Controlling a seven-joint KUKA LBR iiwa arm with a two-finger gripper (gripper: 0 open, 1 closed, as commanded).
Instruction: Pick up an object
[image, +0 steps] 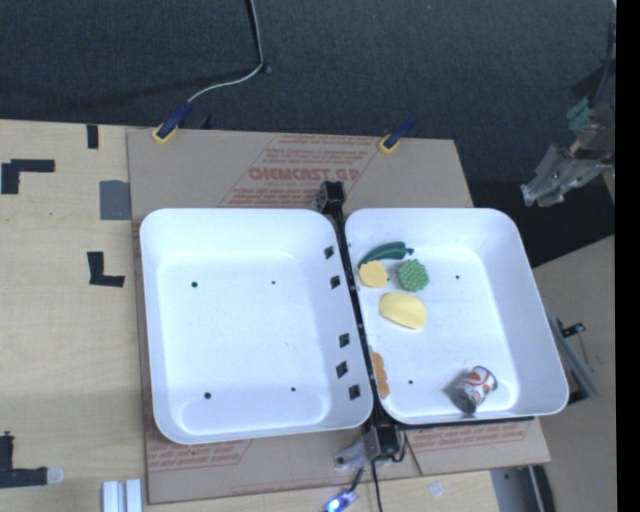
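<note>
up at the right edge the gripper (560, 180) sits well off the bins, over dark floor beyond the worktop (60, 330), and it is a pale blurred shape there, with the arm above it cut by the frame; whether it is spread or pressed together, i cannot tell, and nothing can be made out in it. over to the right bin (520, 300), where all the objects lie: a dark green pepper-like piece (388, 252) lies along the upper left, and just below its left end a small yellow round piece (372, 275) sits close against the centre divider, with a green knobbly piece (412, 274) just beside it on the right. below those, a larger yellow lemon-like object (403, 311) lies with bare white floor on its right and below it. an orange strip (379, 372) is tucked right against the left wall, partly hidden by the rim, hard to make out what it is. down in the lower right corner a small can-like thing (473, 389), grey with red and white, rests close to the front wall, its details too small to read. the middle and right stretch of this bin is open white floor. the left bin (160, 300) shows plain white floor with a few dark dots. cardboard (290, 170) sticks out under both bins, held by two blue and yellow clamps (172, 124) at its far edge.
</note>
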